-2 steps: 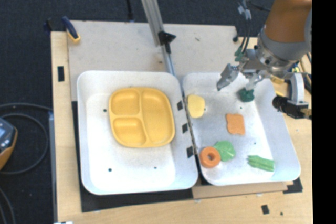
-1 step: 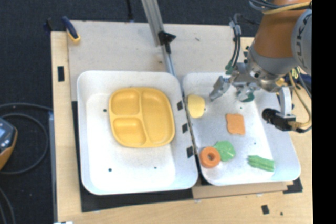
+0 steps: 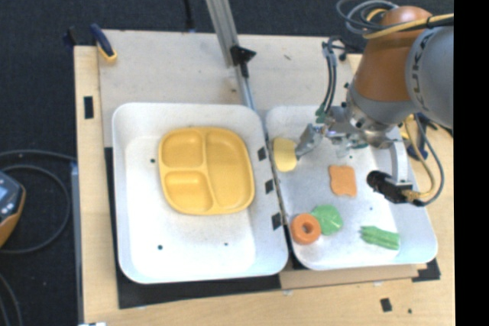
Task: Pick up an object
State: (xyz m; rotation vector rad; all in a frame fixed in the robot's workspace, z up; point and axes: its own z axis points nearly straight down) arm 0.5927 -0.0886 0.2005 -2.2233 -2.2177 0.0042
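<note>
Orange ring [image 3: 306,228] at right bin's [image 3: 419,256] near edge; gripper [image 3: 312,138] beside yellow piece [image 3: 285,155], left edge. Approach step; finger state unclear; descend next.

Yellow tray [image 3: 206,169] in left bin [image 3: 137,256]; pincer [image 3: 307,140] beside yellow piece [image 3: 284,155].

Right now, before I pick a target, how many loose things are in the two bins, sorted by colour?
Yellow: 2, the divided plate in the left bin and a small yellow piece at the right bin's left edge
Orange: 2, a flat orange piece and an orange ring
Green: 2, a green lump touching the ring and a long green piece
Total: 6
</note>
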